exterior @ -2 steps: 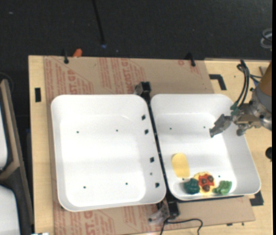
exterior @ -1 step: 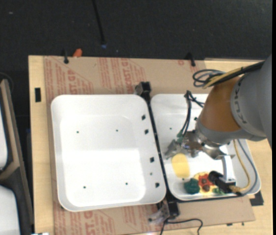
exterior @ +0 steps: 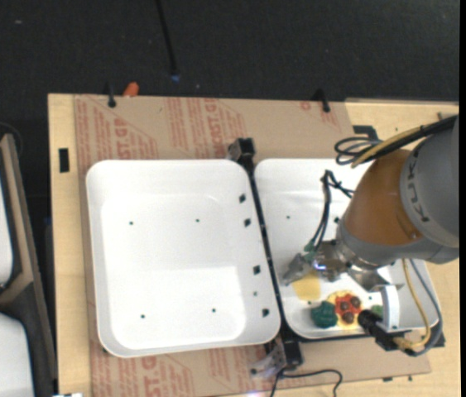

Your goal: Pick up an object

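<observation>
White plastic, smooth and shallow, forms the two bins set side by side on the brown cardboard-covered desk (exterior: 175, 126); the left bin (exterior: 175, 255) is seen with only small dark dots on its floor, while the right bin (exterior: 290, 197) carries a small cluster of objects at its near end. The end effector (exterior: 319, 265) is seen low over that cluster, beneath the orange band (exterior: 381, 205) of the grey arm; whether it is released or clenched cannot be told, as its tip is hidden among metal parts and cables. A pale yellow lump (exterior: 307, 288), soft-edged and roundish with no clear long axis, lies just below the end effector, seemingly the nearest candidate. A dark green rounded piece (exterior: 324, 315) and a red-and-yellow piece (exterior: 348, 306) are set just beyond it, toward the bin's near rim. Nothing is seen to be gripped. A short downward reach is judged to be what the pick calls for.
</observation>
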`<state>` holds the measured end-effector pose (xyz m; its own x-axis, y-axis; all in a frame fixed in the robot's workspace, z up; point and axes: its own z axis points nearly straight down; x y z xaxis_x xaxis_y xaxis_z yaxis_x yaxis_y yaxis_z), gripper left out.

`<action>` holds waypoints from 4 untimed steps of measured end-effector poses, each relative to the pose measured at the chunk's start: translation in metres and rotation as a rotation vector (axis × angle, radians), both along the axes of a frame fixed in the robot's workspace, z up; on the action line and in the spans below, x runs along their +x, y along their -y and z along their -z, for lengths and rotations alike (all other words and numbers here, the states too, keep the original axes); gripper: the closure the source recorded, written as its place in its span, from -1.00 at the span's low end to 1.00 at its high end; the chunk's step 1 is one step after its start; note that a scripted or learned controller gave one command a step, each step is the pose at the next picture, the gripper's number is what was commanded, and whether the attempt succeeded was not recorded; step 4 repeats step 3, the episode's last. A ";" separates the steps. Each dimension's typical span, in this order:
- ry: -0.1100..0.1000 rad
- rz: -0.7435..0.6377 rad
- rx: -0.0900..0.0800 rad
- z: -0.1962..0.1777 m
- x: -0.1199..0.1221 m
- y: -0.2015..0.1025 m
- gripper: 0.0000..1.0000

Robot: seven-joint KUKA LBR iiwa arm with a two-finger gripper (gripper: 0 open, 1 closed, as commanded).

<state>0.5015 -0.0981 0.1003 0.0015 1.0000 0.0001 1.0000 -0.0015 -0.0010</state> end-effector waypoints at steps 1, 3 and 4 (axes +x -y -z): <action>0.002 -0.001 0.000 0.000 0.001 0.000 -1.00; 0.002 0.000 0.000 0.000 -0.012 -0.003 -1.00; 0.002 0.000 0.000 0.000 -0.012 -0.003 -1.00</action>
